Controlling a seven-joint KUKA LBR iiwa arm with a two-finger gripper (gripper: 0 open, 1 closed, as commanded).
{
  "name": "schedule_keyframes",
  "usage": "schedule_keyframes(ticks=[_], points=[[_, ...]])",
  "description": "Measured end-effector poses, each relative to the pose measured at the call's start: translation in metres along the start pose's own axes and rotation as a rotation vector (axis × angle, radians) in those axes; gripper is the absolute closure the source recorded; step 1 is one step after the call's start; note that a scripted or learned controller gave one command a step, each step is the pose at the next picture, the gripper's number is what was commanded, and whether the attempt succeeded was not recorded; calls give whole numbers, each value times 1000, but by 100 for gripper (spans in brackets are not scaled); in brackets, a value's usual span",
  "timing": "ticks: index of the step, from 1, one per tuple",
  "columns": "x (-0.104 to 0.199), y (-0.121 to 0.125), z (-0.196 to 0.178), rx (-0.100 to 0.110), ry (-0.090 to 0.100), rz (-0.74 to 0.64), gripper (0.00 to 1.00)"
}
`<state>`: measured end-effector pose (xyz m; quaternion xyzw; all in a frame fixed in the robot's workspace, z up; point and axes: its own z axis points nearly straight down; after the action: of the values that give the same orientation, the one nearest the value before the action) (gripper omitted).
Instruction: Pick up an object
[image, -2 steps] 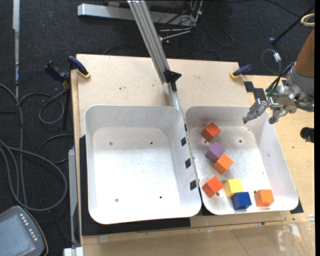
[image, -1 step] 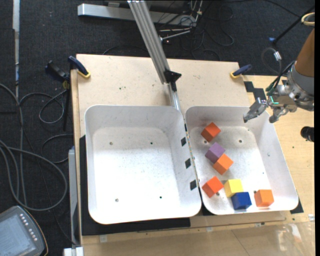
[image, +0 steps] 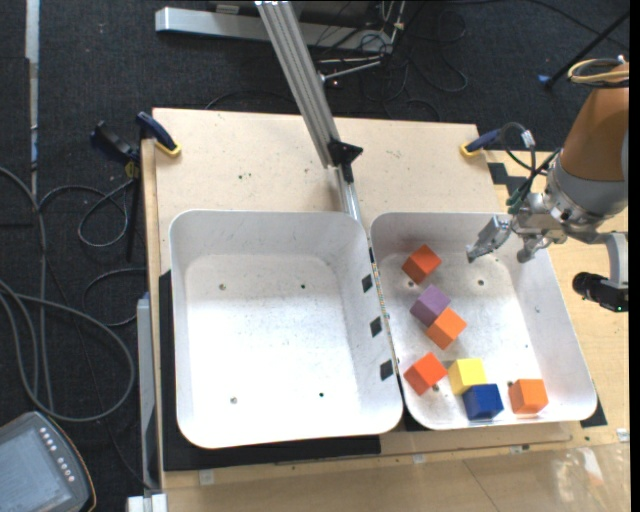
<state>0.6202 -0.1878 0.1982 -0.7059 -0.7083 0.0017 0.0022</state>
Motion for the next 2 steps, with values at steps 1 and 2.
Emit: schedule_keyframes(ticks=[1,2], points=[[-8,-3,48,-1,-1,4,0],[-7,-4,102,0,0,4,0]])
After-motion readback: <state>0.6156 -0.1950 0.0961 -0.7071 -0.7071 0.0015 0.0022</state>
